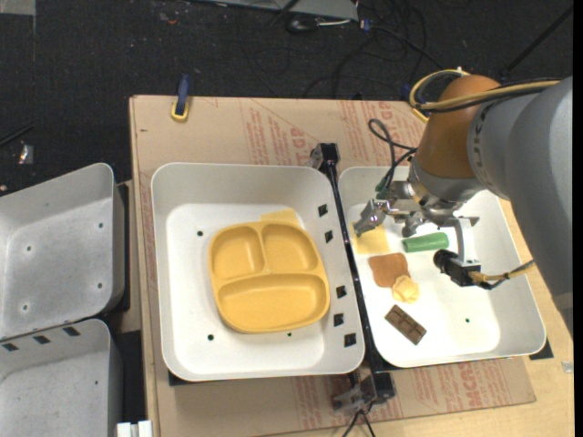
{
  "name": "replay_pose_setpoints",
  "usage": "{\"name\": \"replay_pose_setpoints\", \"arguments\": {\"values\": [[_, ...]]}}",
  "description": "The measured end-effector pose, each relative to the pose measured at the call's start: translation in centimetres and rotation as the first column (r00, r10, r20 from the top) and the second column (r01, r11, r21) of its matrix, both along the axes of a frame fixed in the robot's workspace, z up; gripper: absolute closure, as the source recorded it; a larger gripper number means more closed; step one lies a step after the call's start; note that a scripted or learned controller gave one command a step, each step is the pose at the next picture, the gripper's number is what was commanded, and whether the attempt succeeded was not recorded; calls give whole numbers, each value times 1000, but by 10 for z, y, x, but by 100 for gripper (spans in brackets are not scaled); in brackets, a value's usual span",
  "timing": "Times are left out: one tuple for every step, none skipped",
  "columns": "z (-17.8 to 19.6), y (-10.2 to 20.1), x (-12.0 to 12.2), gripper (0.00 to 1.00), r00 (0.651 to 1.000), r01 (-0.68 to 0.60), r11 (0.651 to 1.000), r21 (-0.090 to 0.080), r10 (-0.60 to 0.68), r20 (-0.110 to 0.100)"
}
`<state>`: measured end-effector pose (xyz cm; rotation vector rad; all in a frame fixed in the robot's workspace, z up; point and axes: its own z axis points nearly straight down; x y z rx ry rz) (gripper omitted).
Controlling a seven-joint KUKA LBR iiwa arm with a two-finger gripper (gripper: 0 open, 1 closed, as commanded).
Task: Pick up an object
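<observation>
While the arm was parked over the right bin (510,335), none of the loose items in there looked picked up, so I'd say the task was barely started at this point. The candidates all sat on the bin floor: a green block (425,241) just under the wrist, a pale yellow slice (370,241) at the bin's left side, a brown toast-looking piece (387,268) below that, a small yellow lump (405,289) touching the toast's lower right corner, and a dark chocolate-bar thing (404,324) further toward the near edge, on its own

The gripper (381,209) hung low near the yellow slice and the green block, but the metal bits were too cluttered to read, so I honestly couldn't tell whether it was open or clamped, and nothing was visibly lifted. My guess was it was lining up on the slice or the green block, could be either

Over in the left bin (173,271) sat a yellow divided tray (270,276) with another pale slice (284,218) poking out behind it, well apart from the arm

So: approach maybe done, grasp and lift all left to do
</observation>
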<state>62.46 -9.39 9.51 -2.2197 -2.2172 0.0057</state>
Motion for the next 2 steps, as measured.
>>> {"name": "replay_pose_setpoints", "arguments": {"values": [[14,0,2,100,1000,0,1000,-1,0,7],[76,-3,10,100,1000,-3,1000,-2,3,13]]}}
